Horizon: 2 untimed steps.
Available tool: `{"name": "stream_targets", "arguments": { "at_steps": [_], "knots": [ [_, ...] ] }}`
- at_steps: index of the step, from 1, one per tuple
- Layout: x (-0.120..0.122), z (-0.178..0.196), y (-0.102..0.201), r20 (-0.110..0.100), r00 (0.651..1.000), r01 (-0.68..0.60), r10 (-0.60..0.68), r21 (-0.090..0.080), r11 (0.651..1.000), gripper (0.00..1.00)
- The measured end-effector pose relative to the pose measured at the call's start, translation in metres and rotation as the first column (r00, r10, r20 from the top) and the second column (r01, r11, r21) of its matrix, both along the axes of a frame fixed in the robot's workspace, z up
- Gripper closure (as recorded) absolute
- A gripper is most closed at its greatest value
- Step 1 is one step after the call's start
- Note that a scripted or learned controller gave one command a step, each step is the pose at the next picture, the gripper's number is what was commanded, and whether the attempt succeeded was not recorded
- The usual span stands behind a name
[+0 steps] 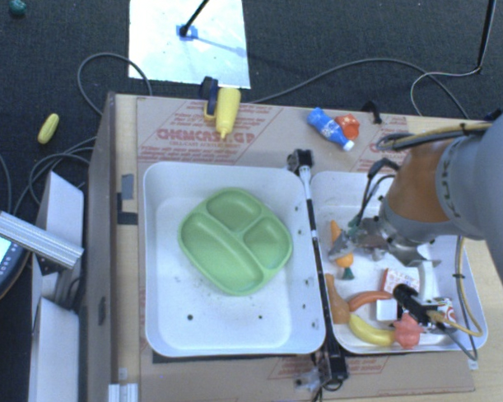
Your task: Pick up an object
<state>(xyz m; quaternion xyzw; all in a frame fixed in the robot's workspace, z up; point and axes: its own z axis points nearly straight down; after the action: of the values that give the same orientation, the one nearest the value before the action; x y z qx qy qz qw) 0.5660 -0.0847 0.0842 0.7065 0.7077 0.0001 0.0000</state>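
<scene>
The grey arm with its orange band [421, 190] reaches in from the right and hangs over the right bin [338, 187]. Its gripper [357, 238] is low over the bin's left middle, right beside a small orange toy [336, 233]. Another orange piece [344, 259] lies just below the gripper. Toward the bin's front lie a yellow banana [369, 330], a red sausage [367, 300], a pink toy [407, 332], a tan piece [337, 300] and a white and red box [394, 281]. The arm hides part of the bin's right half.
The left bin [161, 316] holds a green divided plate [235, 239]. A black rod [311, 223] runs along the divider between the bins. A yellow bottle [227, 109] and a blue and red object [332, 127] lie on the cardboard behind the bins. Cables trail at the right.
</scene>
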Motion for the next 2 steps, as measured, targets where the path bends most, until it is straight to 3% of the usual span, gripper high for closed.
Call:
{"name": "stream_targets", "arguments": {
  "at_steps": [1,2],
  "knots": [
    [0.0178,0.0003,0.0003,0.001,1.000,-0.002,0.002,0.000,1.000,0.00],
    [0.0180,0.0003,0.0014,0.002,1.000,-0.002,0.002,0.000,1.000,0.00]
  ]
}}
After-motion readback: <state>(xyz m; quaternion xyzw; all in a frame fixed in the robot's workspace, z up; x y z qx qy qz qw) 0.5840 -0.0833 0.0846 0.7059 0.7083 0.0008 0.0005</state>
